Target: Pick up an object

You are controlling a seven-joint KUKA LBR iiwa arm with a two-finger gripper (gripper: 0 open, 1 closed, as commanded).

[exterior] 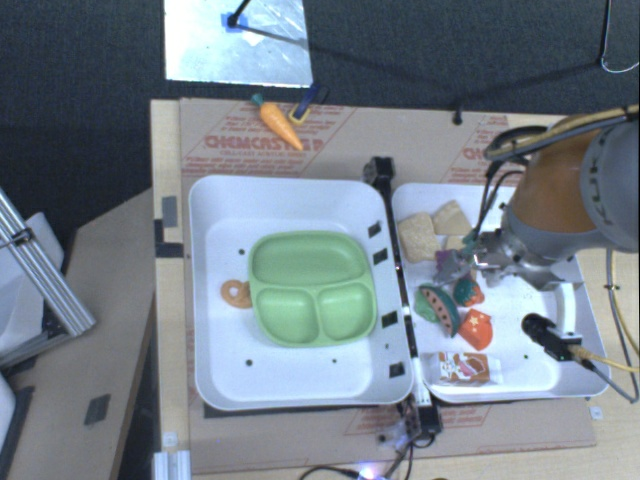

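My gripper [458,263] reaches into the right bin [575,368] from the right and hovers low over its middle. Just below it lie a small teal toy [466,290], a watermelon slice [436,306] and an orange-red toy [477,329]. Two tan bread pieces [417,236] [452,217] sit just above and left of the gripper. A flat snack packet [464,368] lies at the bin's front edge. Nothing is seen lifted.
The left bin [215,368] holds a green divided plate [311,287] and a small orange ring [237,294] beside it. A toy carrot [280,125] and a blue-yellow item [306,103] lie on the bench behind the bins. The bins' divider [393,268] runs just left of the objects.
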